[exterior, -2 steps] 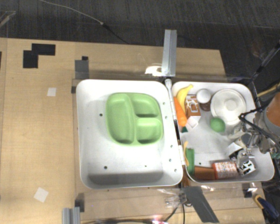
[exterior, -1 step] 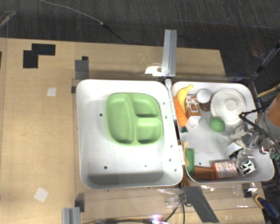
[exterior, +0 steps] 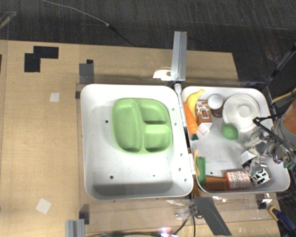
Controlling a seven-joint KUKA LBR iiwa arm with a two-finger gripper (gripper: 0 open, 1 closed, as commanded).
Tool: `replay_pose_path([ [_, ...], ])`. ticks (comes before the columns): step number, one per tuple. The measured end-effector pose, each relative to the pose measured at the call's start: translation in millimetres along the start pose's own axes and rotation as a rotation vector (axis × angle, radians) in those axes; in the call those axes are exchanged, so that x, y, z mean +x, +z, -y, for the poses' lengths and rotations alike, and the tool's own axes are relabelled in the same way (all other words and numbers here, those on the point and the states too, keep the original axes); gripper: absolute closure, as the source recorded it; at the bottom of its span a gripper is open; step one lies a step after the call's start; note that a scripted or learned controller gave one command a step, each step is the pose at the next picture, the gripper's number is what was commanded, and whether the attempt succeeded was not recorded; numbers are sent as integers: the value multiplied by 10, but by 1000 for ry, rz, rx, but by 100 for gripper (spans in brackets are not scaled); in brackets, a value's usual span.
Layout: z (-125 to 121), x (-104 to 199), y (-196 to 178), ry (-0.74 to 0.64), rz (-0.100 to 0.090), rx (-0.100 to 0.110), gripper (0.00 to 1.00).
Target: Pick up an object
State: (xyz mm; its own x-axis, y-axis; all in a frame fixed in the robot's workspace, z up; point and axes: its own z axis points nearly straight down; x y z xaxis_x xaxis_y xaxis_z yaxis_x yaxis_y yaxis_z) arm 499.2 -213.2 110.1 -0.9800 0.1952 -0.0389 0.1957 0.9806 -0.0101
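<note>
At the near edge of the right bin (exterior: 278, 184), approx. 6 o'clock inside it, lies a brown bottle w/ red-white label (exterior: 233, 179) on its side, and at its right end a small black-white checkered cube (exterior: 260, 176) is just beside it. A green marker-like stick (exterior: 201, 168) stands along the bin's left wall, near 7 o'clock. The gripper (exterior: 259, 149) is at about 3 o'clock of this bin, low above the floor of it, w/ cables and metal parts around; I cannot tell how far it is open, and no thing is visible between its tips. A white crumpled piece (exterior: 248, 158) is just beside it on the near side. Toward the bin centre sits a small green ball (exterior: 230, 132), apart from the gripper. Farther, at 12 to 1 o'clock, a white round bowl (exterior: 241, 111) is upside down, w/ a white-capped jar (exterior: 215, 103) to the left of it, then a brown box (exterior: 203, 113), an orange carrot-like item (exterior: 190, 120) along the left wall and a yellow banana (exterior: 193, 97) at 11 o'clock. The left bin (exterior: 96, 147) holds a green divided plate (exterior: 140, 125), a bit far of centre. Both bins rest on the wooden tabletop (exterior: 34, 147).
</note>
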Motion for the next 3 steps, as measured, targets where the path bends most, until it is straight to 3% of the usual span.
replay_pose_path([
  [2, -30, 40, 129, 78, -5, -3, 0],
  [3, -92, 6, 15, 67, 2, -10, 100],
])
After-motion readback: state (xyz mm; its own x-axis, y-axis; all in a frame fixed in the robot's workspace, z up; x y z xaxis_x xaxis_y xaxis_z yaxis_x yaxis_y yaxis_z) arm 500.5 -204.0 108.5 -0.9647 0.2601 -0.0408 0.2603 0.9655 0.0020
